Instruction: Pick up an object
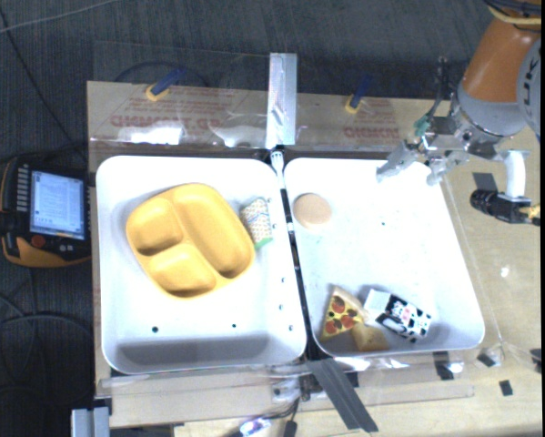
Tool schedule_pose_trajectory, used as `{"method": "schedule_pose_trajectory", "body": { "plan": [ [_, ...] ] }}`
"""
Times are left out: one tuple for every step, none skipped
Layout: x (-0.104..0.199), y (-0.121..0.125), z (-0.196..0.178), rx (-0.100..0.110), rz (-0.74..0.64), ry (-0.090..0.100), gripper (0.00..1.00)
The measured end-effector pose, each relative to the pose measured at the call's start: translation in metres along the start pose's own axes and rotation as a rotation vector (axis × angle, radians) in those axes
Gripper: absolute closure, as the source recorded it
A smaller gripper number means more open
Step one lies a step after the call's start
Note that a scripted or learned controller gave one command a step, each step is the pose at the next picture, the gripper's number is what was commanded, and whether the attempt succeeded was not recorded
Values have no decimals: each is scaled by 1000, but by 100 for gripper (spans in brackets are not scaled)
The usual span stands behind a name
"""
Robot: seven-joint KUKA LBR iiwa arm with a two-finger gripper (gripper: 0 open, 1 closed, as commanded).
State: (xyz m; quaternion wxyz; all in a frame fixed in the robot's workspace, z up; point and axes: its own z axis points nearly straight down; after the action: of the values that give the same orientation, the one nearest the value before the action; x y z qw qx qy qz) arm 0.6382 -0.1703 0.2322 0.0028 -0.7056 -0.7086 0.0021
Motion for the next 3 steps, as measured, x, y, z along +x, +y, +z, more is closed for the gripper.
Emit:
{"method": "schedule_pose_trajectory", "body": {
  "plan": [
    [62,7,131,-20,3,-5,0],
    [64,9,123,-20,1,-2,100],
    [49,-19,-25,-7,-176,-3,100]
  ]
}}
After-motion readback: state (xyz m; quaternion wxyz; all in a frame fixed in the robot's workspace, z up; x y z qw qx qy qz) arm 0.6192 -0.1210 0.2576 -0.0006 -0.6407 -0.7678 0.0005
